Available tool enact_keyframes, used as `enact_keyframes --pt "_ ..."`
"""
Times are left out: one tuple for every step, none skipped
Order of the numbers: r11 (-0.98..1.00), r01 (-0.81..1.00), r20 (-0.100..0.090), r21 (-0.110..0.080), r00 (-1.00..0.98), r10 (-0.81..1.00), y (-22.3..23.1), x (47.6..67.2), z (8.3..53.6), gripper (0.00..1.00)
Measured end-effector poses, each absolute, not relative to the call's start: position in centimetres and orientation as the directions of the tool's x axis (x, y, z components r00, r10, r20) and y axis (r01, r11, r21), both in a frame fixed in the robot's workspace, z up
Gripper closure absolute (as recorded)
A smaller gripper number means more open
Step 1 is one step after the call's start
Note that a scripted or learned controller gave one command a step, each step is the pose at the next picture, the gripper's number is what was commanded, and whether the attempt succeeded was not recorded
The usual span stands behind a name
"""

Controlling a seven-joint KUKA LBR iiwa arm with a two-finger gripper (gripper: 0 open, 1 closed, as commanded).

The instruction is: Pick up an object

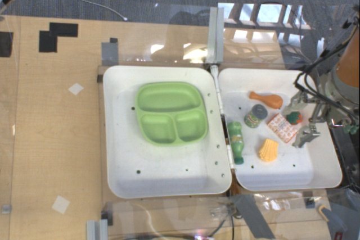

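My gripper [301, 120] hangs over the right side of the right bin [320, 174], its two fingers spread wide apart and open. A small red and green item [292, 117] lies just left of the gap between the fingers, resting on a red-patterned packet [282, 128]. I cannot tell whether the fingers touch it. Further left in this bin are an orange drumstick-shaped toy [266, 99], a small can [256, 115], a yellow corn piece [268, 150] and a green bottle [235, 142] along the left wall.
The left bin [121, 171] holds a green divided plate [171, 113]. A metal divider [224, 121] separates the bins. Black cables [308, 78] trail from the arm at the right. Clear panels stand behind the bins.
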State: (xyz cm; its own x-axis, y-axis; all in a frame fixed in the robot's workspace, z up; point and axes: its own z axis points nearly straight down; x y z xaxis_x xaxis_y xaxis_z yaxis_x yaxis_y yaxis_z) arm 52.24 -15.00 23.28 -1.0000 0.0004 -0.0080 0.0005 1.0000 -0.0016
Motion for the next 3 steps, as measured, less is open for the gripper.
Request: enact_keyframes --pt "0.954 0.301 -0.026 0.005 -0.953 0.301 -14.9 56.5 10.6 0.00" --pt "0.848 0.530 -0.012 0.005 -0.848 0.530 -14.2 59.4 8.9 0.00" --pt "0.852 0.524 -0.028 0.010 -0.851 0.524 -14.2 59.9 10.4 1.00"
